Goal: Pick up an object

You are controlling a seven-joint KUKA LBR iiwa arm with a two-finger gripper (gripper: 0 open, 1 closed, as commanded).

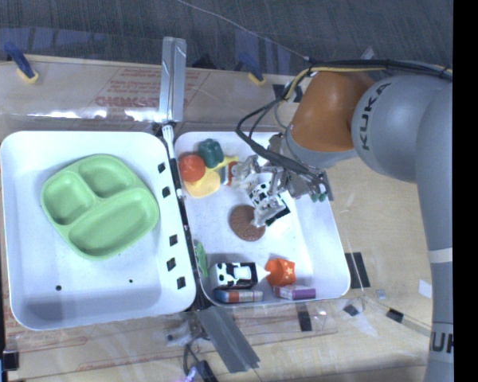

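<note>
Desk, right bin (328, 237): pincer (264, 201) over centre, grip state indeterminate, at a black-and-white toy (262, 191); brown disc (245, 223) touching below.

The right white bin (328, 237) is crowded: toys line its near wall, and a brown disc (245, 224) sits mid-floor. The left white bin (32, 293) offers bare floor along its near side, beyond the green divided plate (100, 205).

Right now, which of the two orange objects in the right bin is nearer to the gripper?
The round orange ball at the bin's upper left, beside the green block. The gripper is closer to it than to the orange toy near the bottom edge.
</note>
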